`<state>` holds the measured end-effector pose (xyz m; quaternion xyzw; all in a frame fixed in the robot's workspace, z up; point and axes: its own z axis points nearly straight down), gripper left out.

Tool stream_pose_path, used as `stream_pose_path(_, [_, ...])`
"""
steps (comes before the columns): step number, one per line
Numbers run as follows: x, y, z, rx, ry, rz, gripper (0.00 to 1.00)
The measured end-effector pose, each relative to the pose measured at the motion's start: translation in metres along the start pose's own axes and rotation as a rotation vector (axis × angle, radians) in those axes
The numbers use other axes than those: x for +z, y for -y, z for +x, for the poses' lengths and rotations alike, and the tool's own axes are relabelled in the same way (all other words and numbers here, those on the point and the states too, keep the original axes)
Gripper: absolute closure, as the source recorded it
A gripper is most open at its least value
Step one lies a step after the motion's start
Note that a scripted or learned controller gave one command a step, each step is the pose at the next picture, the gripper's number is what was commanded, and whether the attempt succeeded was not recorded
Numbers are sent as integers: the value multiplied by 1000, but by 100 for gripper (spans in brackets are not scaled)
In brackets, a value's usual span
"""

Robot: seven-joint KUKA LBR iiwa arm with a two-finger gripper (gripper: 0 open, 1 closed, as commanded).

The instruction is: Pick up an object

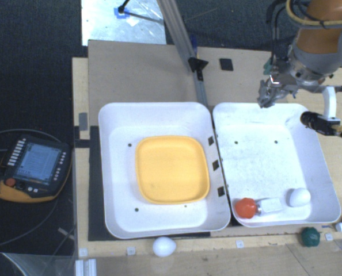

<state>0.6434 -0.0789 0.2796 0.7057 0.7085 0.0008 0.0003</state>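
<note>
Holding yellow plate (pixel 172 169): left bin (pixel 114 154); right bin (pixel 274 154): orange ball (pixel 245 207), white egg (pixel 299 197).

Smooth, matt white plastic in the two shallow bins (pixel 159 117) below the grey metal pincer (pixel 267 98), glossy yellow plastic in the square plate (pixel 172 169) lower left of it, and dull brown cardboard (pixel 136 68) on the bench alongside.
</note>
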Motion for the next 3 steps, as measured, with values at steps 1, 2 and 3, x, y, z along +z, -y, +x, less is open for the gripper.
stream_pose_path(1, [0, 17, 49, 0, 0, 0, 100])
stream_pose_path(2, [7, 28, 98, 0, 0, 1, 100])
stream_pose_path(3, [14, 44, 148, -1, 0, 2, 100])
